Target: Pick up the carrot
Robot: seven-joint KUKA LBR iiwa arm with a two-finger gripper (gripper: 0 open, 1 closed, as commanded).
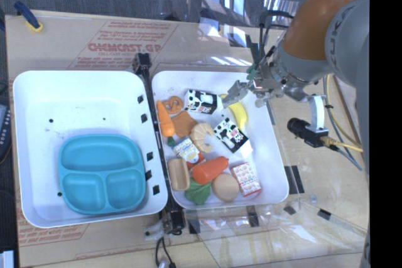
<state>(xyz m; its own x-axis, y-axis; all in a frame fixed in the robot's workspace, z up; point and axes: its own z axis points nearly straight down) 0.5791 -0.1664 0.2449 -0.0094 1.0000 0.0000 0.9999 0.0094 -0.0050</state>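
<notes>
Low in the right bin (pixel 276 172), among crowded toy food, the carrot (pixel 209 170) lies just below frame centre, orange body with green leaves at its lower-left end. Its long axis slants, tip pointing up-right. It looks like light, rigid, smooth plastic, best gripped across mid-body. Farther up, toward the upper right, the gripper (pixel 240 91) hovers, fingers slightly parted, holding nothing.

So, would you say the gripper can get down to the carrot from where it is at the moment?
Probably yes. The carrot lies uncovered along the left wall of the right bin, with open space above it. The gripper hovers over the bin's upper right, so it must cross over. The bin wall and the pretzel crowd the carrot.
</notes>
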